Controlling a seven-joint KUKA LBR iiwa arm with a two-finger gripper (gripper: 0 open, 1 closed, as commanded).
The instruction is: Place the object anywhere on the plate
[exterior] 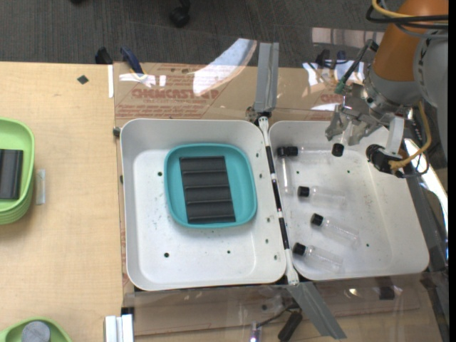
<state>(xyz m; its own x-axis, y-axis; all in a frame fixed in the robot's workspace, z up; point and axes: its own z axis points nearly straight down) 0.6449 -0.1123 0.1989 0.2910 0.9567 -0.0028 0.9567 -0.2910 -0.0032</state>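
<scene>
A teal plate (173, 191) lies in the left bin (142, 248). On it rests a dark grey ridged block (206, 187). Several clear vials with black caps lie in the right bin (385, 241): one at the far left (287, 150), one below it (303, 190), one lower still (317, 220) and one near the front (299, 249). My gripper (347, 132) hangs over the far edge of the right bin, above a small black cap (338, 149). Whether that cap is between its tips is unclear.
A metal divider (266, 84) runs up between the bins at the back. A green tray (14, 173) with a dark item sits at the left edge of the wooden bench. Black and yellow cables (392, 159) hang off the wrist at the right.
</scene>
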